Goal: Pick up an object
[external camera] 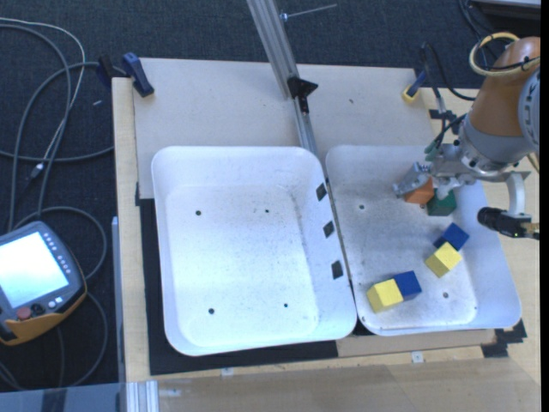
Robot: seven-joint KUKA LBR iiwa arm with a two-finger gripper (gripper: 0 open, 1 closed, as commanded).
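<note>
While the two-finger gripper (pixel 426 189) hangs near the right white bin's (pixel 377 174) far edge, its grasp indiscernible, the small orange-and-green plastic block (pixel 431 197) beneath appears light, rigid, best pinched across flat sides.

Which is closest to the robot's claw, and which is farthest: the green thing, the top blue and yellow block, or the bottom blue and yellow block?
From the gripper, in the camera view:
1. Green thing, right beside it in the right bin.
2. Upper blue and yellow block, lower down.
3. Lower blue and yellow block, near the bin's bottom edge.
</note>
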